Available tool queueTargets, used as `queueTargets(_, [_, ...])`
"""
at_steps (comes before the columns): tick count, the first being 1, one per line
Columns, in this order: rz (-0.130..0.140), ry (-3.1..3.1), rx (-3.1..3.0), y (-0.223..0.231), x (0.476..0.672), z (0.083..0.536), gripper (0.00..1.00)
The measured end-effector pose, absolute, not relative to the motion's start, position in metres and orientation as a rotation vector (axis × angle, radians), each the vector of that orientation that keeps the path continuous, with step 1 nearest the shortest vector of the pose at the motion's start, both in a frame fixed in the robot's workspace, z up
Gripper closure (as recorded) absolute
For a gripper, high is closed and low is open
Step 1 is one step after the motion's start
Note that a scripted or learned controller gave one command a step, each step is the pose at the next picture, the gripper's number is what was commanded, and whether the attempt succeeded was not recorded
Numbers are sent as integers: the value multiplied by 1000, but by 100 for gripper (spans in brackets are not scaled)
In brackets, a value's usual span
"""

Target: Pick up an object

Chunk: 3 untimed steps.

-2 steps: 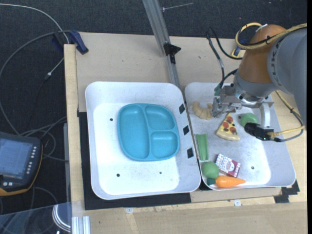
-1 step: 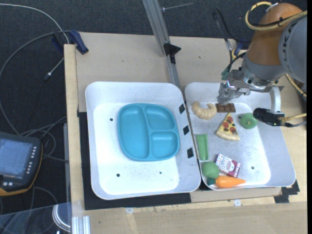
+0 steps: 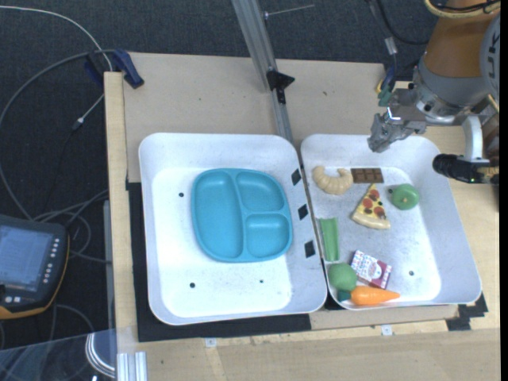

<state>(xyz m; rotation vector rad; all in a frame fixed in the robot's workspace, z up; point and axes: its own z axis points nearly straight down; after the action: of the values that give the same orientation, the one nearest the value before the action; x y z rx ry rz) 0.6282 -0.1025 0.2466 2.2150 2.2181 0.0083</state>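
Two shallow white bins side by side on the bench. Left bin (image 3: 163,213): a blue divided plate (image 3: 240,214), three compartments, nothing in them. Right bin (image 3: 444,244): croissant (image 3: 332,179) and chocolate bar (image 3: 367,175) at the far side, pizza slice (image 3: 371,208) in the middle, green apple (image 3: 405,197) to its right, green stick (image 3: 329,239) along the left wall, green pepper (image 3: 343,276), carrot (image 3: 373,296) and a red-and-white packet (image 3: 371,268) at the near edge. Packet print too small to read. Gripper (image 3: 383,137) above the far rim of the right bin, beyond the chocolate bar, nothing visibly between the fingers; open or closed, cannot tell.
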Motion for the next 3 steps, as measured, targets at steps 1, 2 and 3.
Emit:
queueTargets(1, [6, 2219, 2216, -102, 629, 294, 100])
queueTargets(2, [-1, 2229, 2219, -50, 611, 291, 100])
queueTargets(3, [-2, 2231, 2219, 0, 583, 282, 100])
